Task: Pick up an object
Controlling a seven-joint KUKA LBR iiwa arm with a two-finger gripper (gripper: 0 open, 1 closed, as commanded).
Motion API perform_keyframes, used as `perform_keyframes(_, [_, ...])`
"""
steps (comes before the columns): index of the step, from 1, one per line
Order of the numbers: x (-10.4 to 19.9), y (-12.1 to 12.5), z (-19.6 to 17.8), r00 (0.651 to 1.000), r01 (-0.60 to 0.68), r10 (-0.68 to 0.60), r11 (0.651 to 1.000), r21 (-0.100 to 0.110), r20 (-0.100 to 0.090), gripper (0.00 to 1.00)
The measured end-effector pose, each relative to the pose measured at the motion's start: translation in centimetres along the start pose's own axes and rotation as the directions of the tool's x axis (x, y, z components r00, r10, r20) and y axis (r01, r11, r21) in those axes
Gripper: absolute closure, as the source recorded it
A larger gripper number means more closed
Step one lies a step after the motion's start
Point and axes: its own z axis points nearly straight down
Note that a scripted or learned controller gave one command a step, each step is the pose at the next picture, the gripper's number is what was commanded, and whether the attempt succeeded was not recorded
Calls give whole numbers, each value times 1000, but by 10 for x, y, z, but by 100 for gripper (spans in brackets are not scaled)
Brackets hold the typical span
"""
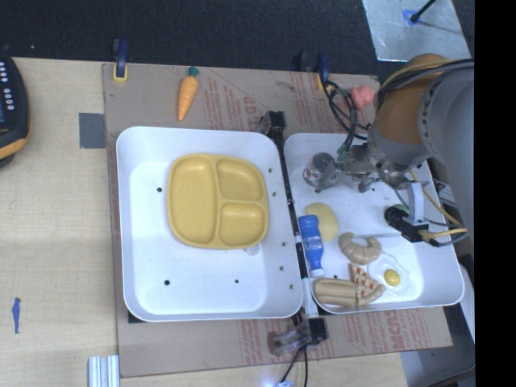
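At the far left edge of the surface (pixel 56 240) lies a black and orange box with buttons (pixel 11 107). Near it, a small grey square (pixel 91 130) is stuck on the surface. A little blue mark (pixel 16 314) sits low on the left.

A brown board (pixel 234 103) lies under both bins. A blue and yellow clamp (pixel 120 60) holds its top left corner. A toy carrot (pixel 187 95) lies on the board, just above the left bin (pixel 141 297).

A yellow plate (pixel 218 200) with three parts lies flat in the left bin, near the middle.

The right bin (pixel 439 285) touches the left bin along one side. The toys are all in here. A blue toy bottle (pixel 310 244) lies by the bin's left wall. Just beside it is a round pale yellow toy (pixel 324 215). Right of these is a toy croissant (pixel 360 248). Along the bottom wall lie a toy hot dog (pixel 334 292), a toy pizza slice (pixel 368 285) touching it, and a toy fried egg (pixel 392 278).

The gripper (pixel 321 170) is low over the top left part of the right bin, above the round yellow toy. I cannot tell if it is gripping or let go. I see no toy in it.

The arm (pixel 419 111) comes in from the right, grey with an orange band. A pink thing (pixel 364 95) sits on the board by the arm. A black part with wires (pixel 405 222) hangs over the bin's right side.
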Motion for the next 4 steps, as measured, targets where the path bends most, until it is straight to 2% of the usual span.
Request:
perform_keyframes(1, [-36,27,-6,1000,-6,6,1000,25,3,0])
perform_keyframes(2, [32,1,-71,1000,-4,4,1000,10,-1,0])
perform_keyframes(3, [29,-90,4,1000,-11,11,1000,21,-1,0])
perform_keyframes(4, [28,-85,-10,1000,-9,9,1000,12,2,100])
